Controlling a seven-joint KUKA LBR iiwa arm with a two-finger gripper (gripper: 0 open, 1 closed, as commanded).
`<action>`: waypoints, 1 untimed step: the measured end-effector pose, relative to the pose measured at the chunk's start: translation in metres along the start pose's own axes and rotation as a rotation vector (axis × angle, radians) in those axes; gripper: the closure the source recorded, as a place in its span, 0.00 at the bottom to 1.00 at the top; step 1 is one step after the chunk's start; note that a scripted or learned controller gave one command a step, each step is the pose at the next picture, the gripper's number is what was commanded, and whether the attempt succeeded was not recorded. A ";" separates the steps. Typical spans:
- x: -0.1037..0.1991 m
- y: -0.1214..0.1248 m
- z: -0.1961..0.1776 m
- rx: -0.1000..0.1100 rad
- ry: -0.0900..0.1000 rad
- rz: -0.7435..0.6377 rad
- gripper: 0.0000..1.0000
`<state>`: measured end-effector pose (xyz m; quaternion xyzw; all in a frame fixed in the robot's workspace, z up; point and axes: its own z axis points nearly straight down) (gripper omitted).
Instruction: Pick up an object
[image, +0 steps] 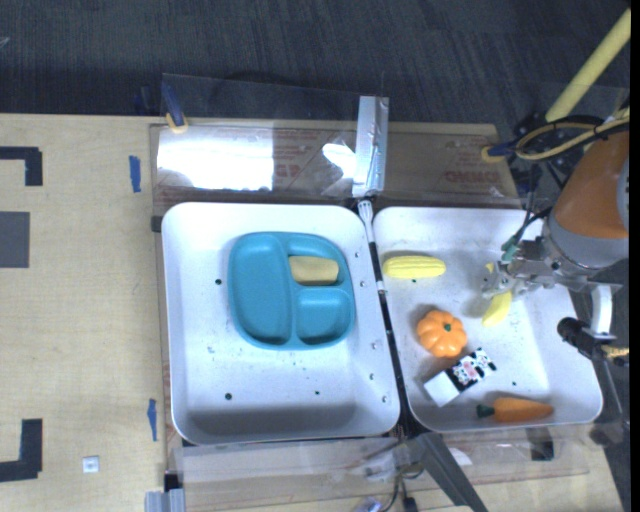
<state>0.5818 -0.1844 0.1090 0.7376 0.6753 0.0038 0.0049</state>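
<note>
Gripper (512, 272) is low at the right bin's (560, 225) right edge, over a small yellow piece (497, 308); can't tell if it grips anything. To do it well: centre on the piece, drop straight, stay off the wall. Right bin: corn (414, 267) near the left edge, pumpkin (441, 332) mid, cow block (458, 377) and carrot (518, 409) along the front. Left bin (200, 300): blue tray (265, 290) with a yellow bun (314, 270).

A light wooden bench (70, 330) bears two white bins (200, 400) side by side.
</note>
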 end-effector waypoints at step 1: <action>0.091 0.024 -0.089 0.003 0.004 -0.013 1.00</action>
